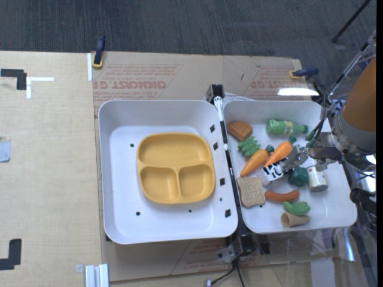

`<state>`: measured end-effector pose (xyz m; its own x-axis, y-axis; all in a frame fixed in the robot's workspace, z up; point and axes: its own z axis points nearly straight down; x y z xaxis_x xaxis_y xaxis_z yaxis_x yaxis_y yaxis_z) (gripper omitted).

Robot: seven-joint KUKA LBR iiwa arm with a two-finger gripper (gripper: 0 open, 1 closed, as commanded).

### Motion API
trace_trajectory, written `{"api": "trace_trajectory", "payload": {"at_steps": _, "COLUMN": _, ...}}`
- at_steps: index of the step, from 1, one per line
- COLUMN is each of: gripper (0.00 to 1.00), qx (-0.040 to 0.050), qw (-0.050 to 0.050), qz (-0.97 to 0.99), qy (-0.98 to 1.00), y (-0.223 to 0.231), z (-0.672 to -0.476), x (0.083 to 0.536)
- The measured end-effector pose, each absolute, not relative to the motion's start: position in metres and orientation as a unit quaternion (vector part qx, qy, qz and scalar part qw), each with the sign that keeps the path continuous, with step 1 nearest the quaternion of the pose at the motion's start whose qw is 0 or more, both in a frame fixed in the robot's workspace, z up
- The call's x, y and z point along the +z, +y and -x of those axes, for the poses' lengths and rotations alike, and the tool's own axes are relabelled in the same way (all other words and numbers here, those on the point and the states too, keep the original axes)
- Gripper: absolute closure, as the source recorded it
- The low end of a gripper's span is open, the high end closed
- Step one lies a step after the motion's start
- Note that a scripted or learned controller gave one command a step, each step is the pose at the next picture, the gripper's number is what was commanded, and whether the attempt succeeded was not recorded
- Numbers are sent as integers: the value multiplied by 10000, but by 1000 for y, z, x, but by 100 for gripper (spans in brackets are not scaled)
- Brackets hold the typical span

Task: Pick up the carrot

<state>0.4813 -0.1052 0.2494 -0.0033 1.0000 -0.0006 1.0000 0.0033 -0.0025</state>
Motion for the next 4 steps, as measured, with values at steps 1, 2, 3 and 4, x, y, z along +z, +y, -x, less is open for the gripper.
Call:
{"api": "trace_trajectory", "payload": {"at_steps": 1, "gripper": 0, "qx": 14, "qw": 12, "qz": 7691, "qy": -6391, "y": -101, "z": -536, "x": 136}}
{"api": "trace_trajectory", "payload": {"at_steps": 2, "gripper": 0, "qx": -70, "qw": -118, "qz": 8198, "qy": -5725, "y": -117, "z": -601, "x": 109}}
{"api": "trace_trajectory", "payload": {"at_steps": 3, "gripper": 100, "qx": -67, "qw": -173, "qz": 8197, "qy": -5725, "y": -120, "z": -602, "x": 119}}
{"api": "trace_trajectory", "payload": {"at_steps": 4, "gripper": 0, "qx": -66, "qw": -171, "qz": 8197, "qy": -5725, "y": -120, "z": -602, "x": 119}}
